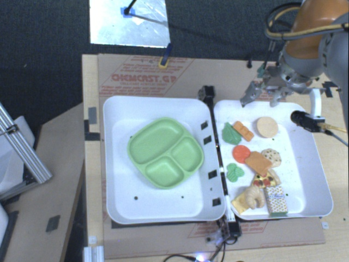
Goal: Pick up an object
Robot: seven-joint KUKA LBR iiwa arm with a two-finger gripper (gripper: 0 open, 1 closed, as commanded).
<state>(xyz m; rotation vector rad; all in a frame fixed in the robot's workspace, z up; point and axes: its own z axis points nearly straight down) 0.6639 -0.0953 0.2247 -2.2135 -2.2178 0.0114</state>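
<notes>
Gripper (262, 93) open and empty above far rim of right bin (322, 195); nearest target, round tan cookie (267, 126), lying flat just below, judged light, rigid, smooth plastic; best taken across its rim, being thin and likely to slip

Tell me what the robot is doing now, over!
Gripper open, holding nothing, above right bin far edge. Toy food untouched in the bin. Nothing blocking.
</notes>
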